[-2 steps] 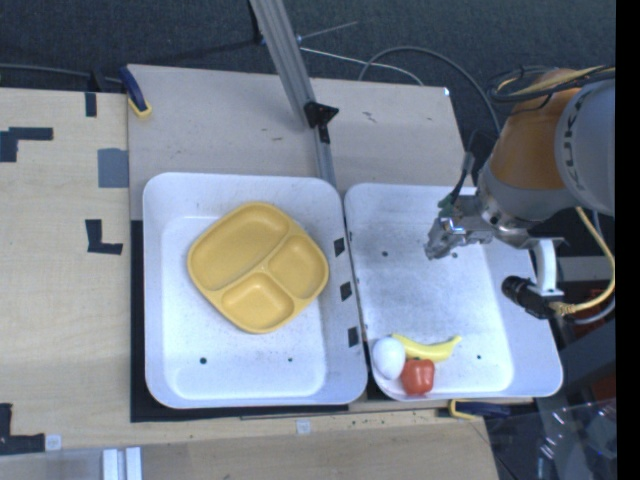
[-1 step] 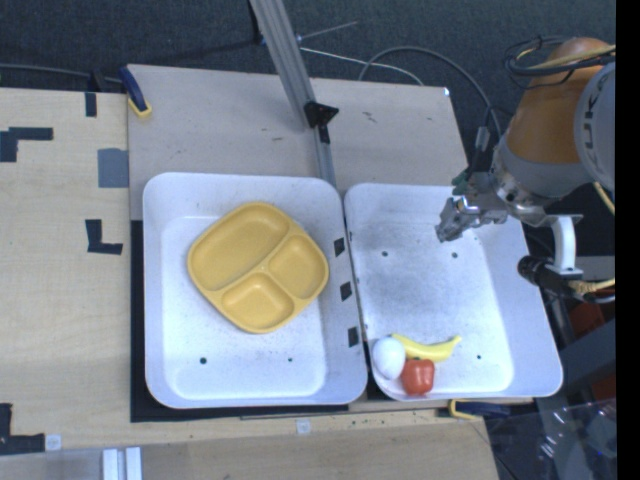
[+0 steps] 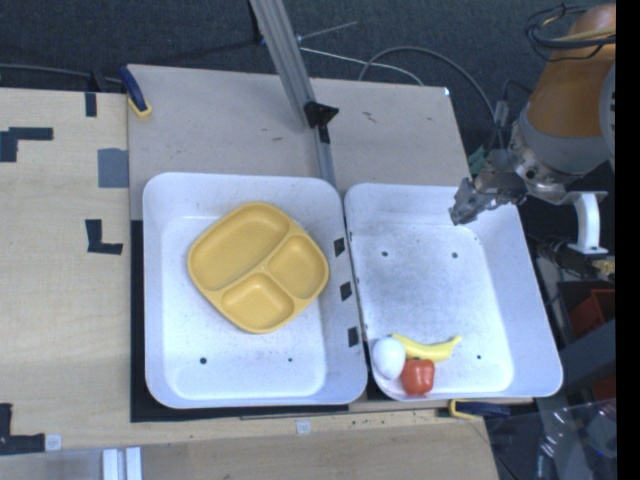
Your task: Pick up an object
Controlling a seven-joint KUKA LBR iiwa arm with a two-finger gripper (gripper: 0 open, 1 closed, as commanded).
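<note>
- While the arm [image 3: 570, 98] reaches in from three o'clock, its gripper [image 3: 468, 206] hangs over the right bin [image 3: 450, 268] near that bin's one o'clock corner; nothing shows between its tips, and how far they are parted I cannot tell.
- At the right bin's six o'clock edge, a white ball [image 3: 388, 356], a red pepper [image 3: 419, 375] and a yellow banana [image 3: 430, 347] cluster, touching.
- A yellow divided plate [image 3: 258, 266] lies in the left bin [image 3: 170, 358].

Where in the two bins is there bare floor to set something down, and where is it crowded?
Right bin: bare from the gripper at its far edge down to the near edge, where the banana, white ball and red object crowd together. Left bin: the yellow plate takes the middle; a bare strip lies along the near edge.
</note>
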